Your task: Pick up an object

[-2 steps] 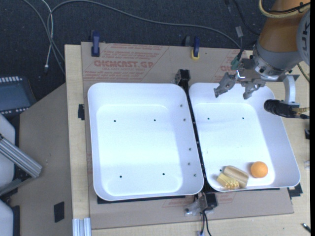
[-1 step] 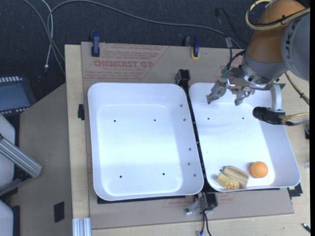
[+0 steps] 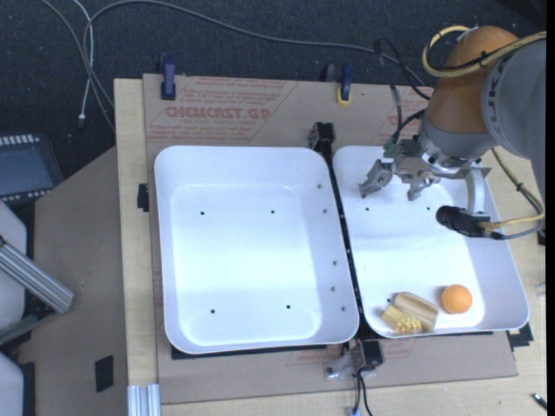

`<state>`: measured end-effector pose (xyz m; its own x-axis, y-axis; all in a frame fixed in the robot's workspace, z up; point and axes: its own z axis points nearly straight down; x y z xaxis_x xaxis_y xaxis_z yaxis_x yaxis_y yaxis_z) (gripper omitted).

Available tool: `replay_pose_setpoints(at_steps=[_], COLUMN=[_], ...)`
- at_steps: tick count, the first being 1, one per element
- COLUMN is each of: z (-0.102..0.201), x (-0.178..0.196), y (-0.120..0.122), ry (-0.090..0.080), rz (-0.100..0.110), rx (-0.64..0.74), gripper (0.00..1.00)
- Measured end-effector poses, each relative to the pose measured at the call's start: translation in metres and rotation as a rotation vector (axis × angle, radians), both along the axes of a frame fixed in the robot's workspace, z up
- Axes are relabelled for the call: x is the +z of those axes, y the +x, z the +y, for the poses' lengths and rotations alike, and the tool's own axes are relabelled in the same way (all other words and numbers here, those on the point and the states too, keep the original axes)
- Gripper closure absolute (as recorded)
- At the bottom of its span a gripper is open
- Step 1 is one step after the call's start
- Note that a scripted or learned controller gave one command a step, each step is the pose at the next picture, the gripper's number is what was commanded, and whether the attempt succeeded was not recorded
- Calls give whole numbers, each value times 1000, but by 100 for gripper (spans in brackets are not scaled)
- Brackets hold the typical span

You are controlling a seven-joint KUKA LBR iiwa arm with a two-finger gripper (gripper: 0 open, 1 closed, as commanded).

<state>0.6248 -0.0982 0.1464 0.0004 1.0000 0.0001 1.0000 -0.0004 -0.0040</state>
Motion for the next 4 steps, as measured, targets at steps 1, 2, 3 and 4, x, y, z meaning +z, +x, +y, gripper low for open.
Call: replay_pose_setpoints(at_steps=[1, 2, 3, 4], z=[0, 0, 8, 14], x=[-53, -39, 22, 83], y=[-1, 1, 3, 1], ry=[0, 0, 0, 0], rz=[0, -6, -10, -10], rx=[1, 1, 1, 1], gripper=[0, 100, 100, 100])
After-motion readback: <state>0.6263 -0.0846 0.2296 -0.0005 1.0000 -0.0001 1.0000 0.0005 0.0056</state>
